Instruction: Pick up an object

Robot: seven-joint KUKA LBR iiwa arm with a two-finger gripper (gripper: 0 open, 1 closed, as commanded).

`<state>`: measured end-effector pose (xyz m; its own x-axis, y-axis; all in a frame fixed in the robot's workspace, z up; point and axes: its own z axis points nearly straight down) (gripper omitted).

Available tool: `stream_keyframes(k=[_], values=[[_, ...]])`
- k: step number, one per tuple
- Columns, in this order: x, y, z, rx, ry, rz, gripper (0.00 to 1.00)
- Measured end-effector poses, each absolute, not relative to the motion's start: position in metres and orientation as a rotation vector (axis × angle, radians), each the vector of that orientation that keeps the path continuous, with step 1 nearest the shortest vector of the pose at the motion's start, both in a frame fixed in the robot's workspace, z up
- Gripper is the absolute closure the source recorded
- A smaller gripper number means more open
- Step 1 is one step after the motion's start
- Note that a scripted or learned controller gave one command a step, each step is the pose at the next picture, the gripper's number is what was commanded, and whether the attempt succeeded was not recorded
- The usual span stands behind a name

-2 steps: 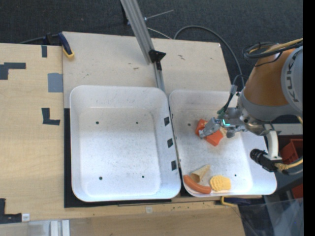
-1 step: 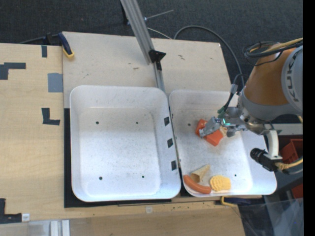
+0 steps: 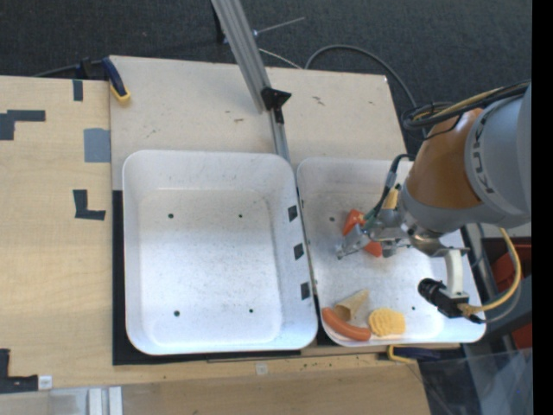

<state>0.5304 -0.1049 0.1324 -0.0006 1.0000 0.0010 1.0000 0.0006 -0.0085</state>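
Pale wood made up the bench (image 3: pixel 52 232), which we saw from above at a slant, with a few grey and dark tape marks on its left part. On it sat two shallow white bins side by side. The left bin (image 3: pixel 138 232) was the larger in view, its speckled floor bare apart from four small dark dots. The right bin (image 3: pixel 321 180) touched it along one edge and held everything loose.

Over the right bin we saw the arm (image 3: pixel 471 167), grey with a broad orange band above the wrist, reaching in from the right side of the view. A slim metal pole (image 3: pixel 246 46) ran down from the top of the view to the seam between the bins.

The gripper (image 3: pixel 361 239) hung low near the middle of the right bin. Small orange-red pieces (image 3: pixel 352 223) lay right at its tip (we could not tell whether they sat between the fingers or just beside them), and we could not tell whether the claw was wide or narrow.

Near the front edge of that bin lay three small food-like toys, well apart from the gripper: a red sausage shape (image 3: pixel 344 325), a tan cone-like piece (image 3: pixel 354 303) and a yellow round waffle-like piece (image 3: pixel 387 322).
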Motion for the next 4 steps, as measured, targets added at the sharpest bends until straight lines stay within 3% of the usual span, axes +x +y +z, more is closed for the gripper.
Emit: stream_keyframes(k=[1, 2, 4], values=[[0.530, -0.105, 0.087, -2.220, -2.222, 0.003, 0.00], [0.530, -0.104, 0.099, -2.218, -2.223, 0.002, 1.00], [0.524, -0.109, 0.189, -2.221, -2.225, -0.002, 1.00]])
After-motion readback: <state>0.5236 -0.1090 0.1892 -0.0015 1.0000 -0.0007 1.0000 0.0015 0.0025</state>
